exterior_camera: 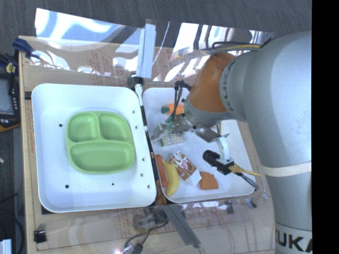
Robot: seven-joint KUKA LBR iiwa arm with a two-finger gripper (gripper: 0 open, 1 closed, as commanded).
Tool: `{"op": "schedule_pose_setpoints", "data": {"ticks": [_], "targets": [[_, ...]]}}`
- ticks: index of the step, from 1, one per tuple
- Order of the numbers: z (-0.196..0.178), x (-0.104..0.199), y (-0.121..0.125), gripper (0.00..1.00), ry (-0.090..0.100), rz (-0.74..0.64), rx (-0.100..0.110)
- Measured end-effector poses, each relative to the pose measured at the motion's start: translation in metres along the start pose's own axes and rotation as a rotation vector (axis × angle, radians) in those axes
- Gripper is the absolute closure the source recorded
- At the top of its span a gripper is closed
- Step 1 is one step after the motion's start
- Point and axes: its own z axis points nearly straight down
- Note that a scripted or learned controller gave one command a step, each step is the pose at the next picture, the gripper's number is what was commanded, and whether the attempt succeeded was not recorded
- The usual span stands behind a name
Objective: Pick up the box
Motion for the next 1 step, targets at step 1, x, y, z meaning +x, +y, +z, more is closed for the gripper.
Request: {"op": "schedule_pose_setpoints", "data": {"ticks": [1], "targets": [[-0.0098,-0.0002,0.0003,1.0,0.0,-0.003,0.0]]}}
